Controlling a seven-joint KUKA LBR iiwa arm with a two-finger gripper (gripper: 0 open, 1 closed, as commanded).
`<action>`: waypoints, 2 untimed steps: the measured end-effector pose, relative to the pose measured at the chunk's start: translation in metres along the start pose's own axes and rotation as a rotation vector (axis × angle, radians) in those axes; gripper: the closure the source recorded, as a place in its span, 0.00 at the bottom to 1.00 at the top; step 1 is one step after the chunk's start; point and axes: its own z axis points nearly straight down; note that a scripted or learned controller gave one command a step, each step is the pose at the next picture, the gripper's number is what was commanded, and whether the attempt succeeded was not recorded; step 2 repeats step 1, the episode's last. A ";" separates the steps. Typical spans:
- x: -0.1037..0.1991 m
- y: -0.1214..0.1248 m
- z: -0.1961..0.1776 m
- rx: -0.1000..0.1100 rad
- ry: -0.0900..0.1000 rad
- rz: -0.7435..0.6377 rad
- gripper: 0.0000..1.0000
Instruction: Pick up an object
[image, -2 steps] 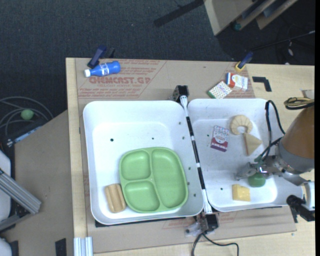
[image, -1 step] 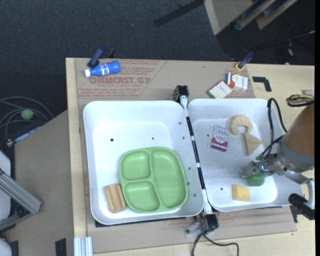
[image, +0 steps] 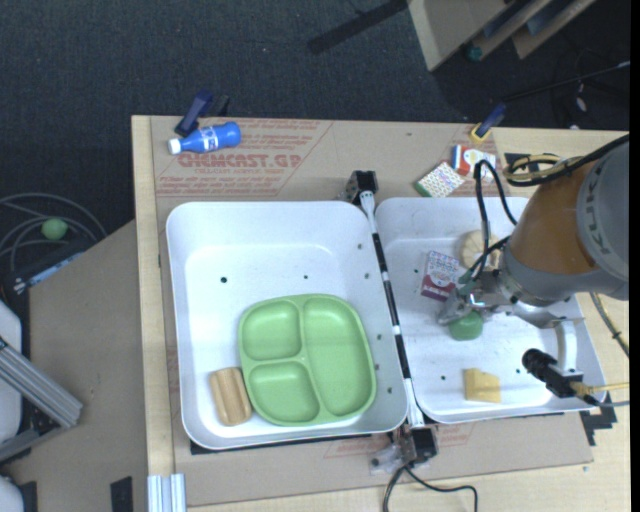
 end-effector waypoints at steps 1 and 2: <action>0.070 0.009 -0.123 -0.001 0.001 0.000 1.00; 0.070 0.009 -0.123 -0.001 0.001 0.000 1.00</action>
